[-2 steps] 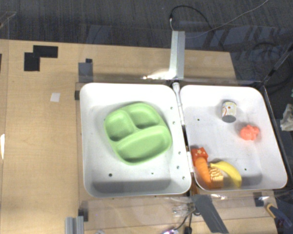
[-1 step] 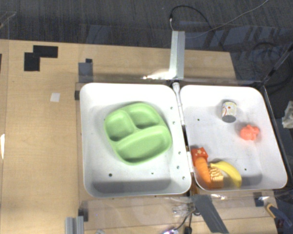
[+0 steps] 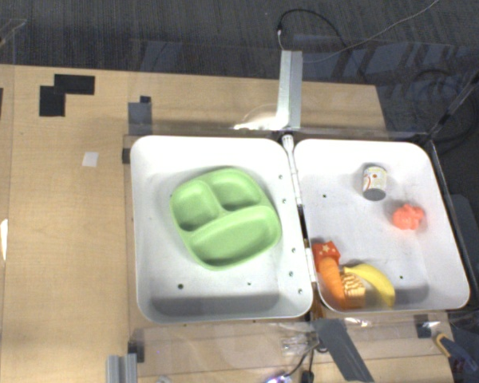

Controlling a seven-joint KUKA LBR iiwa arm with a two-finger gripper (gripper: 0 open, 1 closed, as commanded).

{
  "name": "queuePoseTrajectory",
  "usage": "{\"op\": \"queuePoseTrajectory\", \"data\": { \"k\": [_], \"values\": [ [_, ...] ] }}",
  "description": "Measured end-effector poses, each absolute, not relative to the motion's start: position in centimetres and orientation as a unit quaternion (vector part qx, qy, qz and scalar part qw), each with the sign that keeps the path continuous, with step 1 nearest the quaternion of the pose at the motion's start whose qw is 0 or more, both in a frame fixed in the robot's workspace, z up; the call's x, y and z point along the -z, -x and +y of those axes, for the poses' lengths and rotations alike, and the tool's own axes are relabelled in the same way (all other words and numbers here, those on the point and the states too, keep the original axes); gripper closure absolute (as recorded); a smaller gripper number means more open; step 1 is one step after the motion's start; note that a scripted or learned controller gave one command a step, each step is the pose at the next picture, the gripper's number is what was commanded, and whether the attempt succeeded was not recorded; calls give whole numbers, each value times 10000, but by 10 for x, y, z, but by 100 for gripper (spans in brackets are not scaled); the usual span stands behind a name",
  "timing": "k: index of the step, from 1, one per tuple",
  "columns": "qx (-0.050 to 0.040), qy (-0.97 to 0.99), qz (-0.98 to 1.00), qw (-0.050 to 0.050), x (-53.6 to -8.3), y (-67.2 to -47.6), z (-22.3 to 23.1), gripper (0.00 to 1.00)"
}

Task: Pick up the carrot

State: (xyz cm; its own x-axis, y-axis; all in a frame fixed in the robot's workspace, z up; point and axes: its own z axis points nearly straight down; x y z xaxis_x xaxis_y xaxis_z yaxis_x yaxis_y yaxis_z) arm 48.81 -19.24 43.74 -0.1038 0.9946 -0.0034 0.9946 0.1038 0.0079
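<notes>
Even overhead light (slightly soft pic)

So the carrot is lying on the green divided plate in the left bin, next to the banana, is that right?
Not quite. The carrot is next to the banana, but both lie in the right bin, at its near left corner. The green divided plate sits in the left bin with no food on it. The camera view shows this.

A green divided plate [image 3: 225,227] lies in the left bin [image 3: 152,238]; the right bin [image 3: 431,214] holds a banana [image 3: 375,282], small can [image 3: 374,182].
</notes>
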Motion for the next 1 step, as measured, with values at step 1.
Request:
{"op": "queuePoseTrajectory", "data": {
  "k": [1],
  "values": [
    [-28, -6670, 7450, 74, -450, -490, -192, 100]
  ]
}}
